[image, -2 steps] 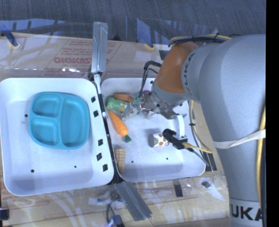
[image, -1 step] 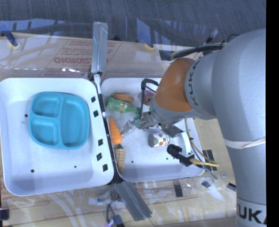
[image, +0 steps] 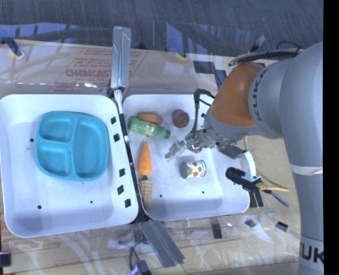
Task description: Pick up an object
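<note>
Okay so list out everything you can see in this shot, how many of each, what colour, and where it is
bins: two, white, side by side on the bench
divided plate: one, light blue, in the left bin
bottle: one, green, lying at the top left of the right bin
bread roll: one, orange-brown, just above the bottle
plum: one, dark purple, top middle of the right bin
carrot: one, orange, along the right bin's left side
ice cream cone: one, tan, below the carrot
cup: one, white with coloured spots, on its side mid-bin
arm: one, grey with an orange band, reaching in from the right
hand: one, metallic, above the cup, nothing visibly between its fingers
</note>
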Tool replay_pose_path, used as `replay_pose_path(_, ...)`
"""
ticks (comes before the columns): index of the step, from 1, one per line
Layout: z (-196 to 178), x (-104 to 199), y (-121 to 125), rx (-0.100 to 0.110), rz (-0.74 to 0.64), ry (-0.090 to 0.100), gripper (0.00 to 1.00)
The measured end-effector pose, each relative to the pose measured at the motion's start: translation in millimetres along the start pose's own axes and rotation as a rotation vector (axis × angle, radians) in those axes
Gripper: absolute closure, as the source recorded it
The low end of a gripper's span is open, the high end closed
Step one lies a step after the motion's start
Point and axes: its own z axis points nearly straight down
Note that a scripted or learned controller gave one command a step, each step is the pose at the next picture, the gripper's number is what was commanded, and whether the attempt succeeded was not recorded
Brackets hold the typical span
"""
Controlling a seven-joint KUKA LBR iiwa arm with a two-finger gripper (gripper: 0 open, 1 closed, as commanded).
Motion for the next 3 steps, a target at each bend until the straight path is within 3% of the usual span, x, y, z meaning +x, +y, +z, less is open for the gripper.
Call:
replay_pose_path(1, 18.3, -33.8, -61.2, -0.005, 0.059, -0.002, 0.00)
replay_pose_path(2, 10.9, -33.7, -59.6, -0.004, 0.053, -0.001, 1.00)
replay_pose_path(3, 11.1, -33.7, -59.7, -0.003, 0.053, -0.001, 0.00)
